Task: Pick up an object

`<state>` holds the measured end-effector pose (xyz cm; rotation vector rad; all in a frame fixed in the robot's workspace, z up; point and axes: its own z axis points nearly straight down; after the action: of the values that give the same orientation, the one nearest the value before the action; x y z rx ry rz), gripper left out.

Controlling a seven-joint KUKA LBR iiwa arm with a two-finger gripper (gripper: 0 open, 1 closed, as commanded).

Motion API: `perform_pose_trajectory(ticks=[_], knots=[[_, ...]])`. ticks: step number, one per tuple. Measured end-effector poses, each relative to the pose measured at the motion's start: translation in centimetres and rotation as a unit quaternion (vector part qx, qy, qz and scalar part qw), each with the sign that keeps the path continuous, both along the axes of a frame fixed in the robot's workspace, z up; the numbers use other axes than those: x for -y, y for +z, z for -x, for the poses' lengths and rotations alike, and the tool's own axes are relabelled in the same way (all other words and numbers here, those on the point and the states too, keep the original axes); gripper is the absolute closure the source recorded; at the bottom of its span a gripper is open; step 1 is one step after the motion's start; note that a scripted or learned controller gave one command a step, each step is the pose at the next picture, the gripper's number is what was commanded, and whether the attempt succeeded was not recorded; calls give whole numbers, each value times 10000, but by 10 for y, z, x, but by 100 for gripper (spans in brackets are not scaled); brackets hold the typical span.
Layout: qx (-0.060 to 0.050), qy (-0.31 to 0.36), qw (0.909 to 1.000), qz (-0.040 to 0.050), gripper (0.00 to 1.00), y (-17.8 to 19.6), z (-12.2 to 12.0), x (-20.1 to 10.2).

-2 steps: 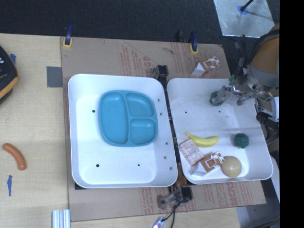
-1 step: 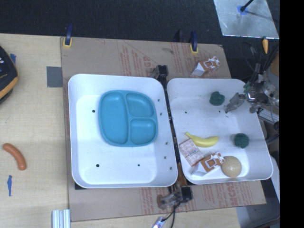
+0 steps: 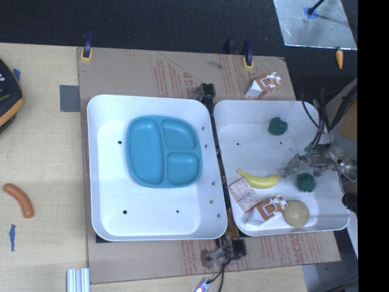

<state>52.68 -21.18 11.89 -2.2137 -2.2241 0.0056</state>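
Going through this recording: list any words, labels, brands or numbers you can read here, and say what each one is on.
No text can be read in this view.
Cardboard sheet under the bins: rows of red print, too blurred to read.
Small carton above the right bin: markings too small.
Carton in the right bin: markings too small.
Flat packet by the banana: print too small.

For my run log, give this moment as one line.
gripper: low in right bin | nearest: green lump, banana | held: unclear | blue plate: left bin

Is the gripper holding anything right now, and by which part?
Nothing visibly held. The gripper sits low in the right bin, just above the green object, with nothing between its fingers.
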Motion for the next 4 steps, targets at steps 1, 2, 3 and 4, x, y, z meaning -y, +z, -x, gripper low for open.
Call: perform_pose_trajectory(ticks=[1, 2, 3, 4], knots=[[20, -5, 10000, -1, 0, 13, -64, -5], [16, -5, 10000, 0, 0, 2, -130, 0], [23, -8, 10000, 4, 0, 101, -48, 1], [2, 1, 10000, 1, 0, 14, -7, 0]])
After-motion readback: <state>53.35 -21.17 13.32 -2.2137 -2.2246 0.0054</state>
